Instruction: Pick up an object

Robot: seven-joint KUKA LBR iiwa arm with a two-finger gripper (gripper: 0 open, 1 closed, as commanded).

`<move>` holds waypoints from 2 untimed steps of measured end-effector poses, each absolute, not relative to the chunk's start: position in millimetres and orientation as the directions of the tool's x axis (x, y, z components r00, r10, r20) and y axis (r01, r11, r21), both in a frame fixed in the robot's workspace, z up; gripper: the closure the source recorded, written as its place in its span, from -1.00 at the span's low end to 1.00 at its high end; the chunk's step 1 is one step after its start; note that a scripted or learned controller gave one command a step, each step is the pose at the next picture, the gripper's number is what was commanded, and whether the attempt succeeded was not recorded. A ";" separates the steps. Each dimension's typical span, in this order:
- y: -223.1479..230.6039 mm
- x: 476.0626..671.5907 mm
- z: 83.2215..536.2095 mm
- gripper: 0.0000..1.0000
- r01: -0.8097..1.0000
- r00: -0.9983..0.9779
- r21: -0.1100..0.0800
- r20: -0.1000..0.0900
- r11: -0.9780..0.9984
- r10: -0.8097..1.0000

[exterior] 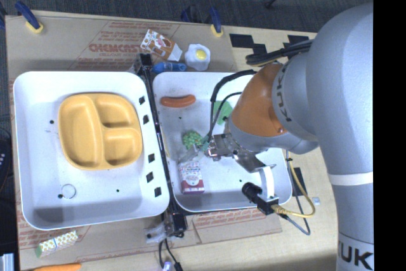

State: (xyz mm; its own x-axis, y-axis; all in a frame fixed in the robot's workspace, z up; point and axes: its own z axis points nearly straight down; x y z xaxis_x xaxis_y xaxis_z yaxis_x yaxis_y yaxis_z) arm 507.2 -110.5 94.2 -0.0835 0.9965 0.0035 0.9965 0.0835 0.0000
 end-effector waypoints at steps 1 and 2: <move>-97.9 479.7 94.6 -1.00 0.998 0.056 0.009 -0.001 -0.056 0.998; -99.0 512.1 94.0 -1.00 0.988 0.158 0.000 0.002 -0.158 0.988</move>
